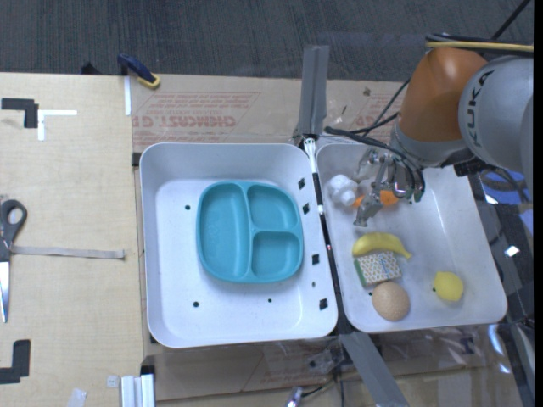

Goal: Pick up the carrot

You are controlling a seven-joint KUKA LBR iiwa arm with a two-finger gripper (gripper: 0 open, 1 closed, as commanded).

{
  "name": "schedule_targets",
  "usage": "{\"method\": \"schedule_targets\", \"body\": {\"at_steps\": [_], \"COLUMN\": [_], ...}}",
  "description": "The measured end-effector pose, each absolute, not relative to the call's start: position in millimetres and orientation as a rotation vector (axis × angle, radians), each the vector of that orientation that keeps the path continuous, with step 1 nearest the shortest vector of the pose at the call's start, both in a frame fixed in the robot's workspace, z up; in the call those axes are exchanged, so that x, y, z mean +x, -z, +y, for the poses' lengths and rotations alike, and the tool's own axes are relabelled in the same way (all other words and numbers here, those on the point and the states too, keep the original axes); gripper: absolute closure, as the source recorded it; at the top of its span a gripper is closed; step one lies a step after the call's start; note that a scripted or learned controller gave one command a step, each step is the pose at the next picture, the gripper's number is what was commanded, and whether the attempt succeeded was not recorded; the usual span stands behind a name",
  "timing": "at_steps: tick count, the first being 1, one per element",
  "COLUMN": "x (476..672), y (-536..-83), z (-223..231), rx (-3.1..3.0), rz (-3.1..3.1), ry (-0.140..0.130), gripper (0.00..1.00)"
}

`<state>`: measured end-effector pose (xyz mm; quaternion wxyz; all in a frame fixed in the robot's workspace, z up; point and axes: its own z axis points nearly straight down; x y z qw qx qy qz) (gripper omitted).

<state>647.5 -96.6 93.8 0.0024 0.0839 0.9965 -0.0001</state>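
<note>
The hand [379, 195] is down in the right bin [475, 253], near its back edge, right at the orange carrot [387, 197]. It looks closed on the carrot, ready to lift.

Grey arm [501, 100] reaching from right, hand [382, 195] lowered, pointing down

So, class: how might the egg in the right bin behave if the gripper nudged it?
The egg looks smooth and rounded, so it would probably roll rather than slide. It lies close beside the sponge, which might stop it on that side. It sits near the bin's front wall, so it likely could not travel far that way.
</note>
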Motion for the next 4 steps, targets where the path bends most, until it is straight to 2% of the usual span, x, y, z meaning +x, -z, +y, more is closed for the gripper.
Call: {"method": "schedule_targets", "body": {"at_steps": [1, 2, 3, 4], "x": [649.3, 577.0, 479.3, 481.8], "y": [-105, -94, -155, -165], "z": [-96, -112, -121, -121], "rx": [0.258, 0.171, 0.064, 0.062], "rz": [3.120, 3.133, 3.137, 3.132], "ry": [0.003, 0.001, 0.001, 0.003], "gripper": [1.00, 1.00, 1.00, 1.00]}}
